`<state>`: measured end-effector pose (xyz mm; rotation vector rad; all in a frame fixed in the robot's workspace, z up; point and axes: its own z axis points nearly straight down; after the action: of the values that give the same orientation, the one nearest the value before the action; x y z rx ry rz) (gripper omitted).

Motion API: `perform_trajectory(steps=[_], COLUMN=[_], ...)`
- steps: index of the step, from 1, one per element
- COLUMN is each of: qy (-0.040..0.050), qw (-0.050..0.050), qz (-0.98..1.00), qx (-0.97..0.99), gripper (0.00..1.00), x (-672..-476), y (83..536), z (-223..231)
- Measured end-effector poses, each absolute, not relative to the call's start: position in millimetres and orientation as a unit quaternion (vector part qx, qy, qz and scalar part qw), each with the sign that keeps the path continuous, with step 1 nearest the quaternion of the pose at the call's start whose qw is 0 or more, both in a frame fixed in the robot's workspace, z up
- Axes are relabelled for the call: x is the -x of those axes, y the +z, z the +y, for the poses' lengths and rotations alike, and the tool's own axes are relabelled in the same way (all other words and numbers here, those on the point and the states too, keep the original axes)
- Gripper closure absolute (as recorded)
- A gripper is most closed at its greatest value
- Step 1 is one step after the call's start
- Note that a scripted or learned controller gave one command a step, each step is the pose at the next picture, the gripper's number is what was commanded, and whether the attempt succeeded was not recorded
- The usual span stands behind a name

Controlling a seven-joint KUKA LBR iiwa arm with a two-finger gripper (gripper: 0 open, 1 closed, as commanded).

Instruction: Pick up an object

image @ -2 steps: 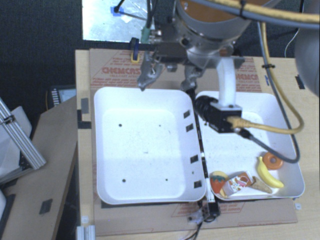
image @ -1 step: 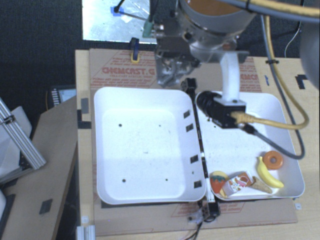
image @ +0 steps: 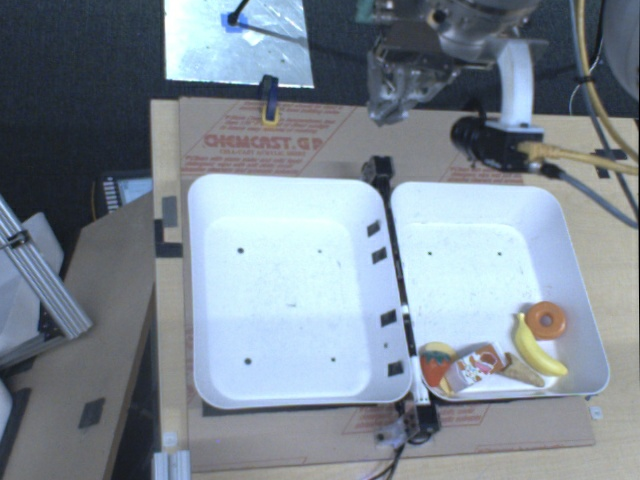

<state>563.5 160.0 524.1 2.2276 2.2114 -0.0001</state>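
Pick not started, nothing lifted. All 4 candidate objects sit in the right bin (image: 560, 228), bunched in its near corner: banana (image: 535, 346) against the near-right wall, orange ring-shaped piece (image: 546, 318) touching the banana's far end, a red-and-white packet (image: 472, 367) just left of the banana, a round orange-red item (image: 436, 359) at the bin's near-left corner. The gripper (image: 390, 108) hangs high beyond the right bin's far-left corner, over the cardboard (image: 260, 140), well apart from the objects. Whether it is spread or closed: cannot tell, blurred. Left to do: reach, descend, grasp, lift.
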Motion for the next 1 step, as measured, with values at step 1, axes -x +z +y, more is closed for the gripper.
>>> perform_trajectory(steps=[1], qy=[0.0007], qw=[0.003], qz=[0.704], qx=[-0.71], gripper=[1.0], x=[-606.5], y=[535.5], z=[79.3])
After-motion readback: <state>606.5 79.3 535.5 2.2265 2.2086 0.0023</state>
